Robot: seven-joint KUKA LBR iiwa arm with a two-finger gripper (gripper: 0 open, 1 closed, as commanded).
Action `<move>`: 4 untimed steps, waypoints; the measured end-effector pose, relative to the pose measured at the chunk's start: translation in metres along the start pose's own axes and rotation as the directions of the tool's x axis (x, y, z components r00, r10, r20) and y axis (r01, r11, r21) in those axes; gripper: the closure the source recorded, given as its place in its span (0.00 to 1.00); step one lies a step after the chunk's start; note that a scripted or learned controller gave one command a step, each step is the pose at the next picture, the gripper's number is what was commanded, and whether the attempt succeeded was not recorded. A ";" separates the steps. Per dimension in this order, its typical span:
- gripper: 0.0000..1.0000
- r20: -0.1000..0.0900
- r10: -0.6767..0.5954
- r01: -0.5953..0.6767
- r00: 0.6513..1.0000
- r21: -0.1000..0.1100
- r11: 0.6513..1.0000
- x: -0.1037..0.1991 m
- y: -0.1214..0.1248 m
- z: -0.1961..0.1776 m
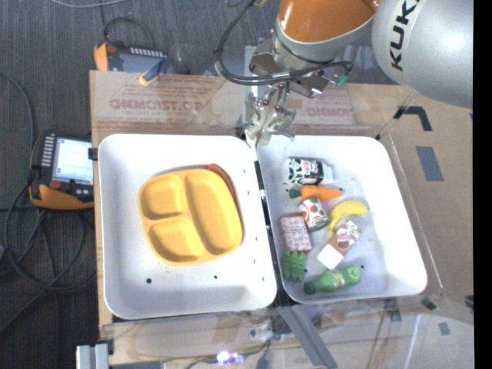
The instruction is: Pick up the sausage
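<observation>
Jaws: can't tell whether they're open or closed, too much clutter at the tip; nothing visibly between them. They hang off the grey arm with the orange band (330, 6), over the far rim where the two bins meet.

Sausage: reddish-brown curved sausage (221, 174) is in the shallow white left bin (115, 283), mostly tucked under the far right edge of the yellow three-compartment plastic plate (191, 214), with just a sliver showing. It's near the jaws but apart from them.

The shallow white right bin (403, 260) holds the other items in a loose column: cow-patterned milk carton (305, 171), orange carrot (321, 194), yellow banana (350, 208), red can (315, 214), flat red packet (295, 233), white cube (330, 257) and a green vegetable (334, 279) at the near edge.

Surface: both bins touch side by side on a desk covered with printed brown cardboard sheet (154, 102).

Room: dark grey carpet floor (46, 52) with loose black cables (15, 229) running across it. An orange-and-black teach pendant with lit screen (61, 167) lies on the floor just left of the desk. A small orange-and-blue device (127, 56) sits at the far left corner.
</observation>
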State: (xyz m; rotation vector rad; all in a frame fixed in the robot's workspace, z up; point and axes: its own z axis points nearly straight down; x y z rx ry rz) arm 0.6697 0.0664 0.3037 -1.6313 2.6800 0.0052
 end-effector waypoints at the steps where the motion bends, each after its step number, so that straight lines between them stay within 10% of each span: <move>1: 1.00 0.000 -0.288 0.288 0.958 -0.001 0.958 0.002 -0.001 -0.002; 2: 1.00 0.000 -0.429 0.429 0.903 -0.002 0.903 -0.004 0.002 -0.009; 4: 1.00 0.004 -0.848 0.848 0.529 -0.002 0.529 -0.045 0.024 -0.017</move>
